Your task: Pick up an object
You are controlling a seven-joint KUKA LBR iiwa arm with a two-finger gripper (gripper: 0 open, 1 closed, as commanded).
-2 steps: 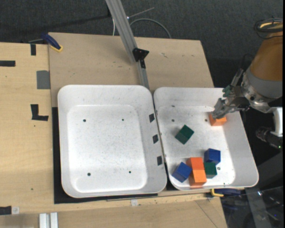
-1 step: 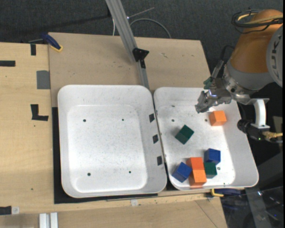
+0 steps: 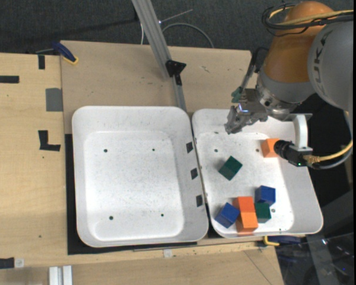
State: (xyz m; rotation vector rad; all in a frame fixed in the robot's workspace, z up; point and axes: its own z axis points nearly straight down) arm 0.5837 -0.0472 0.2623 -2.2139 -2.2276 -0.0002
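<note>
Claw (image 3: 234,125): your claw hangs over the right bin's (image 3: 296,221) far left corner; grip, cannot tell.
Blocks: green block (image 3: 230,167) mid-bin; blue (image 3: 227,214), orange (image 3: 246,212), green, blue clustered near front edge.
Left bin (image 3: 83,177): on desk (image 3: 24,177).

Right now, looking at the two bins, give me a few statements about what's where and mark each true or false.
1. All the blocks lie in the right bin. True.
2. The gripper hangs over the left bin. False: it is above the right bin's far end.
3. A dark green block lies alone near the right bin's middle. True.
4. The orange block sits apart from every other block. False: it is in a cluster with blue and green blocks.
5. The gripper rests on the dark green block. False: it is apart from it.
</note>
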